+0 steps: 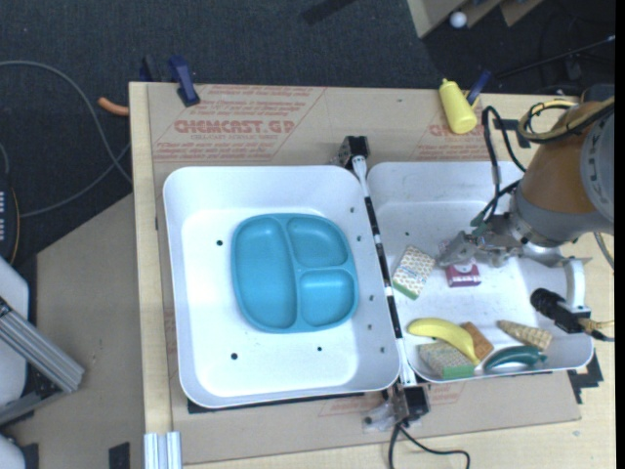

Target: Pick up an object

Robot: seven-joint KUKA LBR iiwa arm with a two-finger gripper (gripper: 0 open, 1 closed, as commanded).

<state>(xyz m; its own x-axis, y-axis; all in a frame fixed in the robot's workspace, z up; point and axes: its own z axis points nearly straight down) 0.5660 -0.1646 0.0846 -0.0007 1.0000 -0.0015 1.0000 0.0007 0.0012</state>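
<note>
Banana (pixel 437 332) in right white bin (pixel 430 189) on cardboard-topped bench (pixel 244 120); end effector (pixel 467 251) nearby, finger state unclear.

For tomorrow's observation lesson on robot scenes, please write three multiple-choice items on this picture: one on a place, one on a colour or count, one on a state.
1. Where does the blue divided plate lie?
A. In the left bin
B. In the right bin
C. On the cardboard behind the bins

2. How many compartments does the plate have?
A. Two
B. Three
C. Five

3. How does the banana lie?
A. Inside the plate
B. Hanging from the end effector
C. On the floor of the right bin, near its front edge

Answers:
1. A, the plate sits in the middle of the left bin.
2. B, its ridges mark off one long and two smaller sections.
3. C, the banana rests on the bin floor, apart from the end effector.
</note>
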